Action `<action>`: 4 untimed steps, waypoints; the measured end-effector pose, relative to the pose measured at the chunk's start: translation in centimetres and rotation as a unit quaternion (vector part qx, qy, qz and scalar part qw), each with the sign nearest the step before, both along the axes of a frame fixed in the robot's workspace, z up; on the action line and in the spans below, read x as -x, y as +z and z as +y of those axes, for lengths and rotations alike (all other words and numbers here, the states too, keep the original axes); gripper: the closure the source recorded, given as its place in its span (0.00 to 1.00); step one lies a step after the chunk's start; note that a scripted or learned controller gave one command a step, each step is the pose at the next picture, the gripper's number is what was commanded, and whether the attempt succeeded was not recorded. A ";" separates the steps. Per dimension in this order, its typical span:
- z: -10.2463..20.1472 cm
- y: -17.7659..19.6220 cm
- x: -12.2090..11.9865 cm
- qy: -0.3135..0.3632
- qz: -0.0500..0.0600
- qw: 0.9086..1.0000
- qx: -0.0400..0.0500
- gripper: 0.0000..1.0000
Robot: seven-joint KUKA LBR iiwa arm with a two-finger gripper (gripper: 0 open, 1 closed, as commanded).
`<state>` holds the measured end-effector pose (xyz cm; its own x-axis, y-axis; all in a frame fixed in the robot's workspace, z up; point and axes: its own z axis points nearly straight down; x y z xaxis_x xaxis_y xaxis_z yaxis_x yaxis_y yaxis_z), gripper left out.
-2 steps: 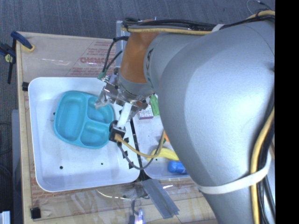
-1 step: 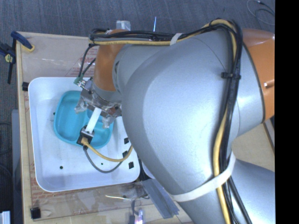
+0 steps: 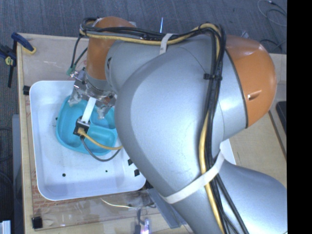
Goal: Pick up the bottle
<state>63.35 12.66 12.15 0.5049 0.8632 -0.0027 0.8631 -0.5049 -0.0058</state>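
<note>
Arm: the grey arm (image 3: 170, 130) reaches in from the right and covers most of the view, its broad links lying over the middle and right of the table.
Orange band: the orange band (image 3: 99, 50) sits just above the wrist, over the far rim of the left bin.
Gripper: the gripper (image 3: 89, 106) points down into the left bin, right over the turquoise thing. Its two pale fingers (image 3: 75, 97) stand spread apart, and nothing is clamped between them. Whether the tips touch the turquoise surface is hard to tell.
Bottle: the turquoise bottle (image 3: 70, 130) lies on the floor of the left bin, in its middle and toward the arm's side. Its right part is hidden under the arm, so its full shape is unclear.
Left bin: the white bin (image 3: 48, 179) is shallow and shows a bare floor to the left of the bottle and on the near side, with a few small dark specks (image 3: 63, 174) on it.
Table: the pale wooden table (image 3: 48, 57) carries the bin and shows along the far and left edges.
Clamp: a blue clamp (image 3: 23, 41) grips the table's far left corner, well apart from the bin.
</note>
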 end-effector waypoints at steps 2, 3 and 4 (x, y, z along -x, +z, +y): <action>9.0 10.7 -1.6 -0.339 -0.002 0.941 0.001 0.00; 4.6 -2.0 1.2 -0.352 -0.001 0.936 0.001 0.00; 9.1 2.6 -1.2 -0.354 -0.001 0.935 0.001 0.00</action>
<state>64.53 21.77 14.80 0.9500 0.3122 -0.0021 0.3121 -0.9500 -0.0026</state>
